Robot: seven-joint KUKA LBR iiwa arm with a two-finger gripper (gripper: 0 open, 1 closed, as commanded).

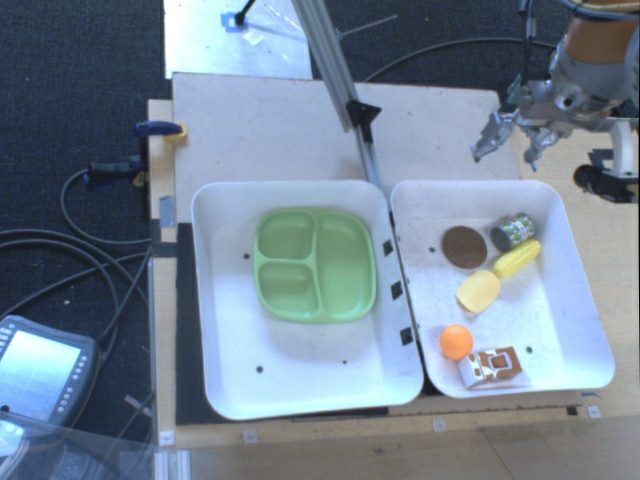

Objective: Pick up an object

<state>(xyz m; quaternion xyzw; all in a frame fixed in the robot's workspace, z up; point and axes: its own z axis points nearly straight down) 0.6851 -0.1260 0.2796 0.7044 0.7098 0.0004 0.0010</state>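
Left bin [215, 298]: a green divided plate [315, 265] is held. Right bin [575, 268]: brown disc [464, 247], orange ball [456, 342], yellow lemon [478, 291], carton [492, 367], banana [517, 258], can [514, 231]. End effector [512, 136]: spread, nothing gripped, above the table beyond the right bin.

There is one camera, fixed above the table [430, 128] and looking down at a slant. It stands far enough to take in both white bins, the left bin [220, 298] and the right bin [570, 308], whole. The arm [600, 38] enters at the upper right corner.
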